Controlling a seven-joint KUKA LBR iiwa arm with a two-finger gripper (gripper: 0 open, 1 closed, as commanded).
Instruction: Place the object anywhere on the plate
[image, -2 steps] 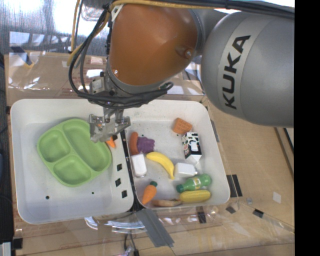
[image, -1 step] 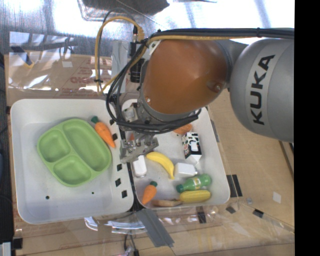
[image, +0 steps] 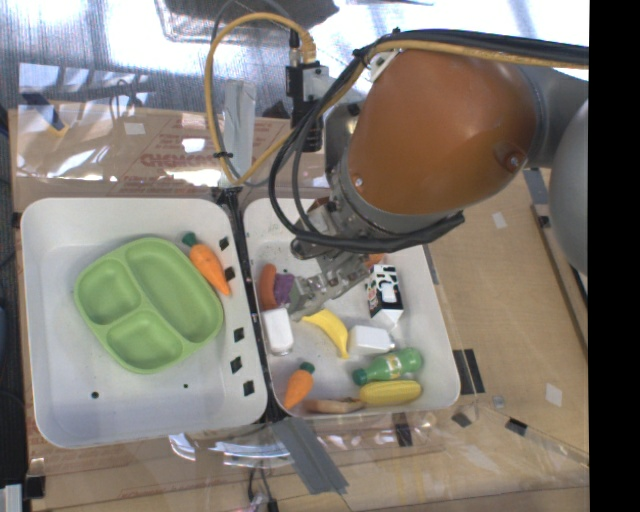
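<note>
Gripper (image: 322, 283) is seen low over right bin (image: 436, 300), above banana (image: 331, 329); finger state cannot be told. Plate (image: 148, 302) and carrot (image: 208, 266) are seen in left bin (image: 50, 330).

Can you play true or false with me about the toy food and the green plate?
1. The green plate sits in the left bin. True.
2. Both carrots are in the right bin. False: one carrot lies beside the plate in the left bin; the other carrot is in the right bin.
3. The banana lies on the plate. False: it is in the right bin.
4. The green bottle lies next to the milk carton's bin-mate, a yellow piece. True.
</note>
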